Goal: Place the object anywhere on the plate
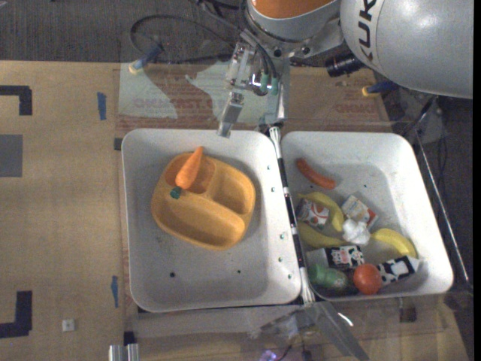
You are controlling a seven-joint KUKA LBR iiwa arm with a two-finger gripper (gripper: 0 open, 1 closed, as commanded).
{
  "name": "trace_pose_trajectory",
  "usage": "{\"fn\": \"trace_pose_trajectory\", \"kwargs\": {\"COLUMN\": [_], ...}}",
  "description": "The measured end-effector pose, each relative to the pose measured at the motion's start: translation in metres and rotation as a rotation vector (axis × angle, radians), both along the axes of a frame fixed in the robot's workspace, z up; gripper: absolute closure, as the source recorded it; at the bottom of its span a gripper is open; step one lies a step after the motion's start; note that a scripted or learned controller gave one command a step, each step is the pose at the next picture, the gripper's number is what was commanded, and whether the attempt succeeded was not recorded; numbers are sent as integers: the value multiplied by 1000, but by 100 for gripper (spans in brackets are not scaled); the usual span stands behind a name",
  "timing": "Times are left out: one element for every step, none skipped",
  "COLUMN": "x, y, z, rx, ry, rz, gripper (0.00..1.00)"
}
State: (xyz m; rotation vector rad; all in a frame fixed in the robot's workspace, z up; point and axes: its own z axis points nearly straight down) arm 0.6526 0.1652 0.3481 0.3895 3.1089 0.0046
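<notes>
Resting across the upper-left rim of the yellow-orange compartmented plastic plate (pixel 203 209), in the left shallow white bin (pixel 143 224), the orange toy carrot (pixel 189 168) appears already placed. The two-finger gripper (pixel 244 119) hovers above the bin's far edge, fingers spread, grasping nothing. Next move, judged: withdraw clear.

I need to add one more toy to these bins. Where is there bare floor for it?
Left bin: bare floor in front of the yellow plate, and a strip along its left wall. Right bin: bare only at the back right, beyond the sausage; its front is crowded.
</notes>
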Motion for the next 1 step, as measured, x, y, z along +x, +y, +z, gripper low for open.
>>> {"fn": "trace_pose_trajectory", "kwargs": {"x": [3], "y": [-40], "z": [90], "rx": [-1], "ry": [-2], "rz": [121], "gripper": [0]}}
